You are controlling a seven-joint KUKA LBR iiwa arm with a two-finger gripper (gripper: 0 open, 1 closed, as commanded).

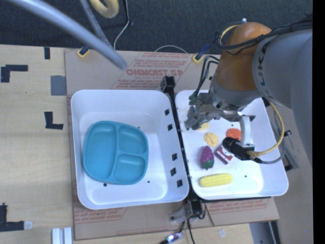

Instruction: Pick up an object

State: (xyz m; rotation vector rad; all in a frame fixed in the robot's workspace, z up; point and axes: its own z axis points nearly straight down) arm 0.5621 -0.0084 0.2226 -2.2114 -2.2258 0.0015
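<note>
Over the upper corner of the shallow white bin nearer the arm [274,189], close to the wall it shares with the other white bin [101,98], your tool [195,120] hangs low. It is seen from above under the wrist, so you cannot tell how far open it is, and nothing shows in its hold.

Every candidate lies in that same bin. A small yellow piece [211,138] sits just beside the tool, with a purple toy vegetable [206,157] below it in the view. A red-and-white block [224,155] lies just beside the purple one, and an orange rounded piece [233,133] is near them.

That cluster is tight, so a descent there would likely nudge a neighbour. The long yellow plastic corn cob [216,179] lies apart near the front wall with bare floor at both ends. I judge it your cleanest pick: close across its narrow width, centred along its length.

Mind the shared wall [176,136] on the tool's side and the front rim beyond the cob. Lift straight up before moving sideways. The other bin holds a blue divided plastic plate [116,152], leaving bare floor near its walls.
</note>
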